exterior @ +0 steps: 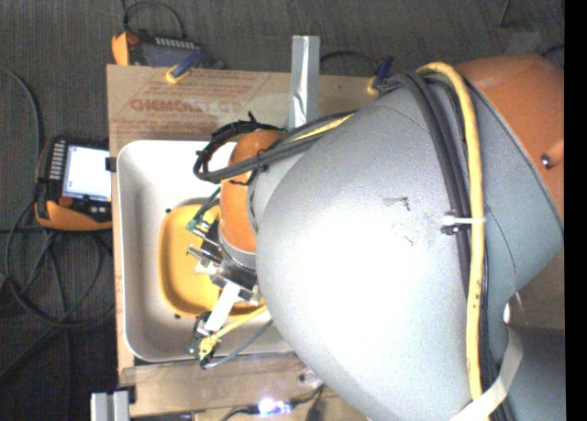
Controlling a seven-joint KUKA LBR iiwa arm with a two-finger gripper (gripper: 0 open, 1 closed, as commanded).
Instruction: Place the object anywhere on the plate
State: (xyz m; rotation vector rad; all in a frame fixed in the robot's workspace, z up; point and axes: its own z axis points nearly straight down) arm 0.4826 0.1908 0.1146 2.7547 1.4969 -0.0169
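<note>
Yellow plate (pixel 176 268) lay in the white bin (pixel 138 227), toward its left wall. You saw the grey arm (pixel 394 245) covering the bin's right side, the gripper (pixel 213 272) low over the plate; its grip and the object's place could not be told.

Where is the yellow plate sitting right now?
In the camera view, the yellow plate lies in the white bin at the left, toward its lower half, directly under the pincer and partly covered by the grey arm.
</note>
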